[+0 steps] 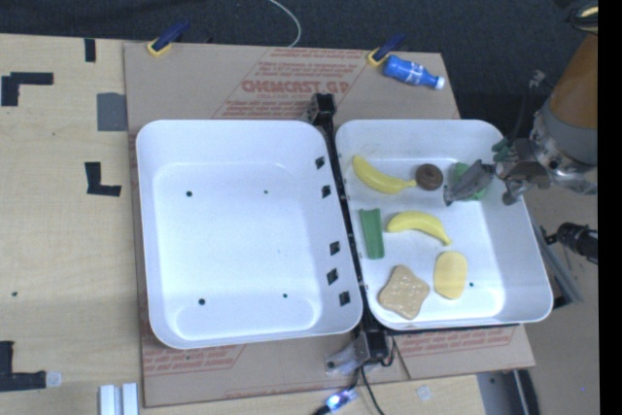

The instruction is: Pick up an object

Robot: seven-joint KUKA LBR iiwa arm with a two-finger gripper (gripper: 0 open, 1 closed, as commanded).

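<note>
Though the hand (483, 180) hovers over the right bin (515, 253), its grip is unclear.

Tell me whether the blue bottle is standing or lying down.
Lying down. The blue bottle rests on its side on the cardboard beyond the right bin, its white cap pointing right.

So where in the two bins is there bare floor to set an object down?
The left bin offers open white floor from wall to wall. The right bin is crowded: two bananas, green strip, brown ball, tan piece, yellow piece. Its bare patch lies right of these, below the gripper.
</note>
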